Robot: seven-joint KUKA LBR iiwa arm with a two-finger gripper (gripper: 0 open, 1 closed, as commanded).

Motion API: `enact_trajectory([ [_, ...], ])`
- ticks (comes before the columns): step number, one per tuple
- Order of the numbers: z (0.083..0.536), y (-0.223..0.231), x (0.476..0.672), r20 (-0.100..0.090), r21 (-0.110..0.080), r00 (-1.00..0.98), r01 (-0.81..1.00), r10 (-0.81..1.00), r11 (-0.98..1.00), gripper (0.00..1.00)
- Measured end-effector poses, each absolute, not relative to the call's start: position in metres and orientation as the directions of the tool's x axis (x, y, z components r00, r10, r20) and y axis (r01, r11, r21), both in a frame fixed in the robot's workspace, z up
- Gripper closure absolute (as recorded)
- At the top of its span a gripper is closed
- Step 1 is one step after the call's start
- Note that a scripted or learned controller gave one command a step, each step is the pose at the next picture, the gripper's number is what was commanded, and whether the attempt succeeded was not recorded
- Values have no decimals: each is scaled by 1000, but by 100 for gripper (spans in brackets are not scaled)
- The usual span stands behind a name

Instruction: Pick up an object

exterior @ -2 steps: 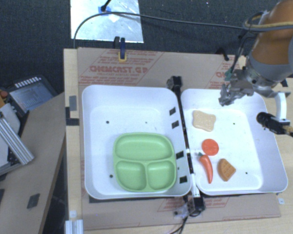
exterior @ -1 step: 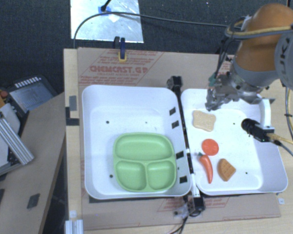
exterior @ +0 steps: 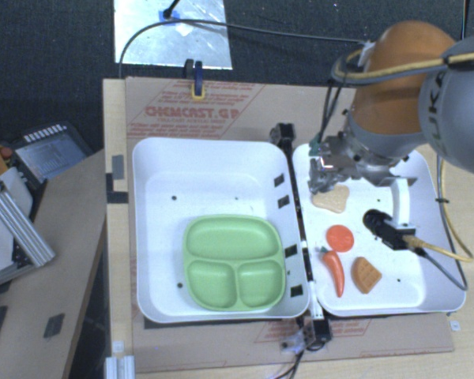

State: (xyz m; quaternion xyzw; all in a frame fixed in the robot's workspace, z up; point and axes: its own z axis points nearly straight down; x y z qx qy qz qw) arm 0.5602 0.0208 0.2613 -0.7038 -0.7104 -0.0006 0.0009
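Note:
In the right bin (exterior: 434,290) lie a beige flat piece (exterior: 332,201), a red round slice (exterior: 340,238), a red-orange chili pepper (exterior: 335,273) and an orange-brown wedge (exterior: 366,275). My gripper (exterior: 322,181) hangs low over the bin's back left part, right at the upper edge of the beige piece. The arm's grey body and orange band cover the back of the bin.
The left bin (exterior: 158,172) holds a green three-compartment plate (exterior: 234,260) in its front half. A black divider strip (exterior: 294,219) runs between the two bins. Cardboard lies under both bins.

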Motion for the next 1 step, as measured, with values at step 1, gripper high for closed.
enact_trajectory([
  [1,254,79,544,3,-1,-11,1000,1000,11,100],
])
